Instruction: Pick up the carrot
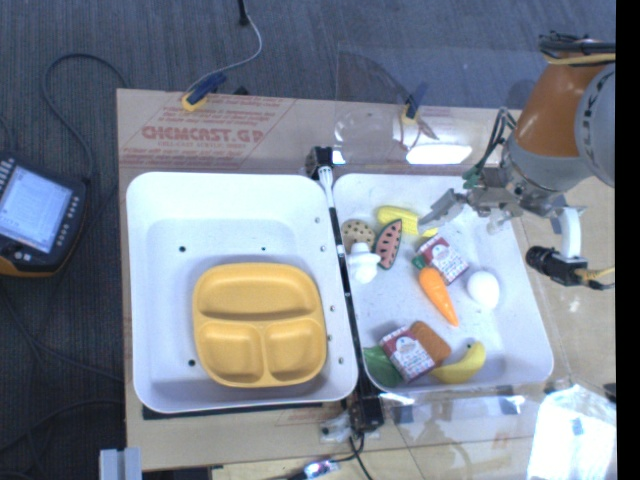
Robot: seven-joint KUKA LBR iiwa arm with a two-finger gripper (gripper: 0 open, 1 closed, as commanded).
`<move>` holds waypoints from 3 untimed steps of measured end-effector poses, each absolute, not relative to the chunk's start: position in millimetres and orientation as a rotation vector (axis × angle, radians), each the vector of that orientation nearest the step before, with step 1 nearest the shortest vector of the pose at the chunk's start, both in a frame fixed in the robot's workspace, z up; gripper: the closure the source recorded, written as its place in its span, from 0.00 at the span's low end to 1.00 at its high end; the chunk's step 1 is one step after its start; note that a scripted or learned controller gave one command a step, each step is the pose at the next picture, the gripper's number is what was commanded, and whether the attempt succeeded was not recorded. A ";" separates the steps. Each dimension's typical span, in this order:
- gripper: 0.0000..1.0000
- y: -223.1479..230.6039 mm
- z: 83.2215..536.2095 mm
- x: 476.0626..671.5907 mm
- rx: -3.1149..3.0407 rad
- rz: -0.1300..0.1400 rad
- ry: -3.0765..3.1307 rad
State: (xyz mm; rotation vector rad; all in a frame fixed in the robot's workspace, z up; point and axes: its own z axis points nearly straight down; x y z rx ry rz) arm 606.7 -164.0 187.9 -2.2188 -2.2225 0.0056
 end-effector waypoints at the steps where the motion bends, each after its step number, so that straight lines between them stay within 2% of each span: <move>1: 0.00 -188.0 95.8 577.6 -2.102 -0.003 -2.341; 2: 0.00 -180.5 89.7 506.9 -2.257 -0.006 -2.207; 3: 1.00 -181.5 101.1 508.9 -2.260 -0.007 -2.212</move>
